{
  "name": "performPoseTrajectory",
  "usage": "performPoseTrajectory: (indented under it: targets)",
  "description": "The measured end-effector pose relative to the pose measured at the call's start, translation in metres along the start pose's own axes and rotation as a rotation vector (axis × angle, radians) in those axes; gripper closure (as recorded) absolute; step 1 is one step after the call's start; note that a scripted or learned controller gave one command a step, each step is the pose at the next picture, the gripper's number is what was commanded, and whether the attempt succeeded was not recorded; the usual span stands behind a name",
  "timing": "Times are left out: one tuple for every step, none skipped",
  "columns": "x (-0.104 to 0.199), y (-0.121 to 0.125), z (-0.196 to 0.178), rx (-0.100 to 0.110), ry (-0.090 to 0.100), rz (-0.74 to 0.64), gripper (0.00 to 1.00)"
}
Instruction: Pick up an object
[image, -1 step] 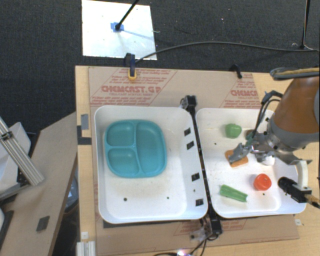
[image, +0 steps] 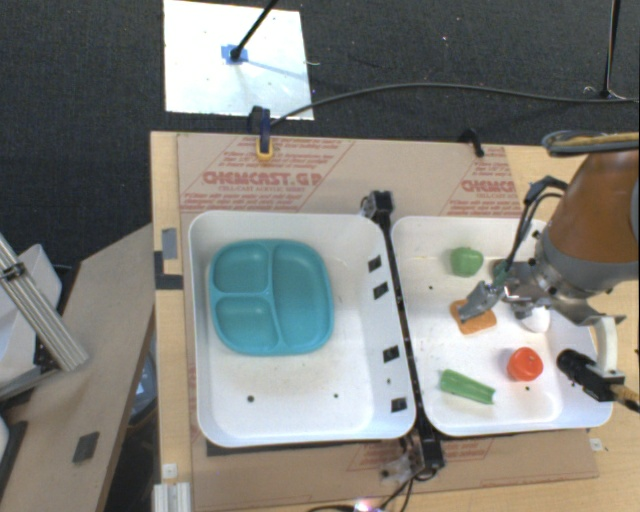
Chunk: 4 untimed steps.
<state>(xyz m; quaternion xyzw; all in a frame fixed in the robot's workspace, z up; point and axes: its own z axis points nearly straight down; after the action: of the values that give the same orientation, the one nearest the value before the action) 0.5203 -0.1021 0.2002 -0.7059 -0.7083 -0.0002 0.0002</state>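
Observation:
The right bin (image: 430, 400) holds a round green object (image: 466, 262) at the back, an orange block (image: 474, 320) in the middle, a red-orange round object (image: 524, 364) to the right and a long green object (image: 467, 387) at the front. A white object (image: 536, 320) peeks out beneath the arm. My gripper (image: 481, 301) reaches in from the right, with its grey tip right over the orange block's upper edge. Whether it touches the block is unclear.
The left bin (image: 215, 400) holds a teal divided plate (image: 271, 297). A black divider with clips (image: 392, 320) runs between the bins. The grey and orange arm (image: 590, 225) covers the right bin's far right side. Cables cross the board behind the bins.

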Motion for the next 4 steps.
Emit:
performPoseTrajectory:
  targets:
    - [0.0, -0.002, 0.041, 0.002, 0.0, 0.002, 0.0]
    - [0.007, -0.003, 0.086, 0.002, 0.001, 0.002, 0.0]
    - [0.007, -0.002, 0.116, 0.0, 0.0, 0.002, 0.0]
    - [0.007, -0.001, 0.105, -0.002, 0.0, 0.002, 1.0]
